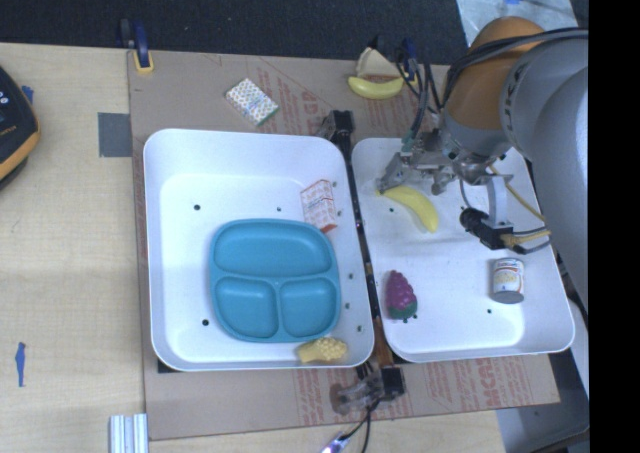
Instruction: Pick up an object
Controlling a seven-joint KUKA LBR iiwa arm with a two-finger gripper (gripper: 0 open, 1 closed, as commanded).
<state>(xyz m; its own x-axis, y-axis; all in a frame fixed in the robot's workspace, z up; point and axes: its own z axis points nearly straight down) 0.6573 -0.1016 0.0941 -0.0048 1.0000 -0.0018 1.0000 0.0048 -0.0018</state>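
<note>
My gripper (410,179) hangs low over the back of the right bin (455,336), its fingers spread on either side of the near end of a yellow banana (417,208). The banana lies on the bin floor and reaches out toward the bin's middle. Nothing is lifted between the fingers. A purple bunch of grapes (400,295) lies at the left of the same bin. A small can (507,279) stands at its right side.
The left bin (170,171) holds a blue divided plate (275,278), a small red-and-white carton (319,205) and a yellow toy (322,349). Behind the bins, on the cardboard, lie a second banana (375,85) and a patterned packet (251,100).
</note>
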